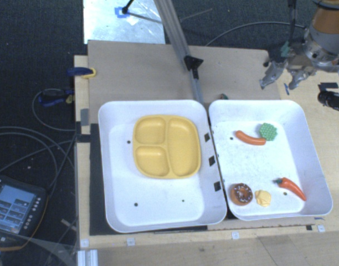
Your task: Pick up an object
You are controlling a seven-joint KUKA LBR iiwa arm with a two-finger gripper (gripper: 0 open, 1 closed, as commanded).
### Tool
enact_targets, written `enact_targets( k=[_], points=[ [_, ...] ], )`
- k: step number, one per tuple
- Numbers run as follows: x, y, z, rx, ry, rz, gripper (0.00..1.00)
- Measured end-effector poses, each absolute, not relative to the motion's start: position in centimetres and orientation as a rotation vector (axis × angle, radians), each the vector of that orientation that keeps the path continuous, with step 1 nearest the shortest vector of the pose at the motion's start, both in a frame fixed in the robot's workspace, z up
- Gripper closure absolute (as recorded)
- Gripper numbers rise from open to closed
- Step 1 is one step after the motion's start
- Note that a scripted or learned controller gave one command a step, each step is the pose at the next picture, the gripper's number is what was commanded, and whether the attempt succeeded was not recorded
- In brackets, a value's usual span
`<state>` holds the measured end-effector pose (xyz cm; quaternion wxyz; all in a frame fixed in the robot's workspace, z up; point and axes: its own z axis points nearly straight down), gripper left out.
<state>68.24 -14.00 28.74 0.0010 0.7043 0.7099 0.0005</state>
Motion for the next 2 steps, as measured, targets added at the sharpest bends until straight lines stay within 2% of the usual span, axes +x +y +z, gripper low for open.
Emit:
enact_targets(
  k=[1,2],
  points=[
    [68.2,-14.0,28.7,2.210,2.229,0.000,0.00],
    [69.2,-14.2,23.6,2.212,2.231,-0.003,0.00]
  ],
)
